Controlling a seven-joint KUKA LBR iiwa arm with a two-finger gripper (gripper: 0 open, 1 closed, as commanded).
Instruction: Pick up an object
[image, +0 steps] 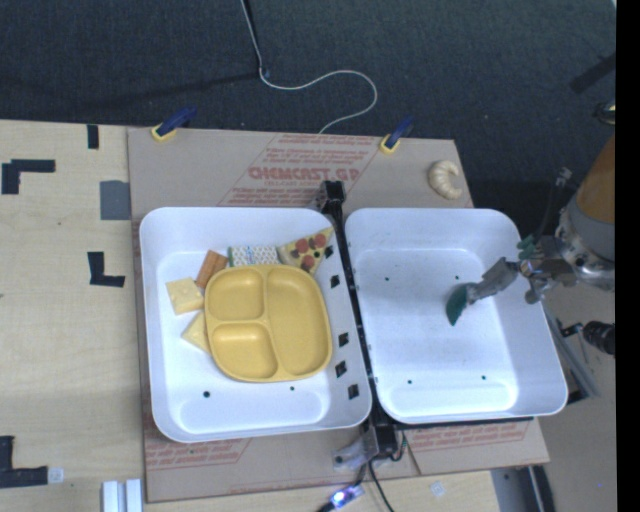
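Worktop (60, 300) pale wood, cardboard sheet under two white bins side by side. Left bin (160, 400): we note yellow divided plate (268, 322), small flat pieces packed along its upper and left edges. Right bin (520, 390): gripper (468, 296) reaches in from right, low over floor. Small dark green object (457, 306) sits at fingers' tip, seemingly pinched between them; we cannot tell for sure. Beige lump (447, 179) lies on cardboard behind right bin.

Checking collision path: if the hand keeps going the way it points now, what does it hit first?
The hand points down-left into the right bin. A small green object sits right at its tip, so likely that, or the bin floor just beneath. Depth is unclear from this one slanted view.
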